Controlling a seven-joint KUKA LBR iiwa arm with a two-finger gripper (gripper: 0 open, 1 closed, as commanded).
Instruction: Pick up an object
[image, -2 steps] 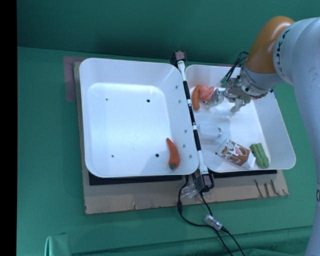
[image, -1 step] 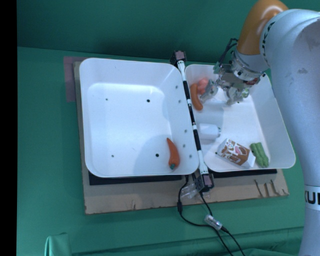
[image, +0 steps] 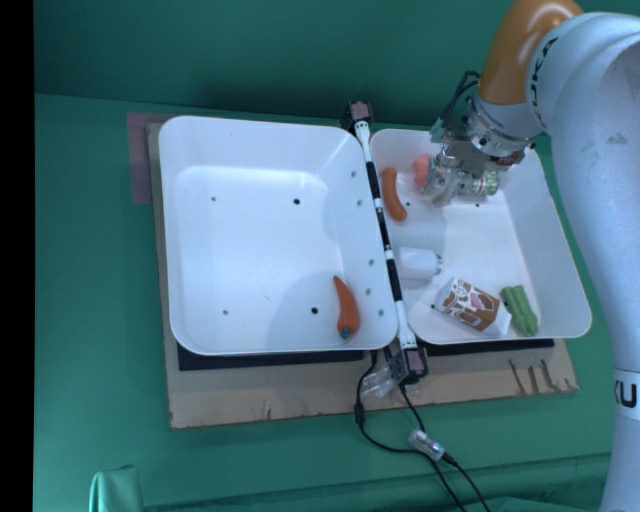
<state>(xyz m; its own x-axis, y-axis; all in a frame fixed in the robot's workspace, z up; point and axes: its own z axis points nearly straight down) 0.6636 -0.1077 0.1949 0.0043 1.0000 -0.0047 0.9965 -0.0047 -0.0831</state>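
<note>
My gripper (image: 443, 187) hangs low over the far part of the right bin (image: 548, 262). Just to its left lie a small red piece (image: 421, 167) and an orange sausage-shaped piece (image: 394, 194) near the bin's left wall. A small multicoloured object (image: 489, 183) lies close by on the gripper's right, partly hidden by the wrist. Nearer the front of this bin are a white block (image: 418, 264), a brown and white carton (image: 470, 304) and a green vegetable (image: 520, 309). An orange carrot (image: 345, 306) rests in the left bin (image: 250, 160), near its front right corner.
A black and white strip (image: 381, 215) runs between the two bins. Cables (image: 425, 445) trail over the green bench in front of them. The bins stand on a cardboard sheet (image: 260, 395). The grey arm (image: 600, 150) comes in from the right over the right bin's edge.
</note>
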